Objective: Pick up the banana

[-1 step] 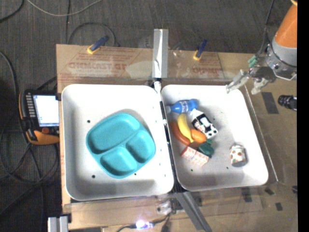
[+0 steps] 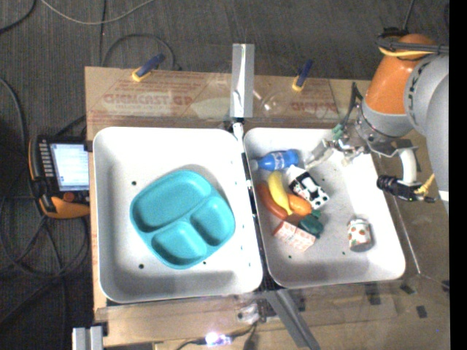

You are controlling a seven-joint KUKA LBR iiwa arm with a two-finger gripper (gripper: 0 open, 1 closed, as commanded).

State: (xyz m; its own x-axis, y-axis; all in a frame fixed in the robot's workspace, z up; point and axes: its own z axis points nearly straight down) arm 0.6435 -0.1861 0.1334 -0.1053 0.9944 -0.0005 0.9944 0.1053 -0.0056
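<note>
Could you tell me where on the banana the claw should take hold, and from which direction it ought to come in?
Grip the banana at its upper half, coming straight down from above with the fingers across its width. It lies flat, running top to bottom in the right bin; its lower end presses against the orange item and the black-and-white box crowds its right side, while the upper end near the bottle looks freer.

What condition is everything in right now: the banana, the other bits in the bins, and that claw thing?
banana: lying in the right bin, among other items, not held
blue bottle: on its side, beside the banana
teal divided tray: flat in the left bin
small patterned cup: tipped over, apart from the pile
gripper: above the right bin's far edge, holding nothing
</note>
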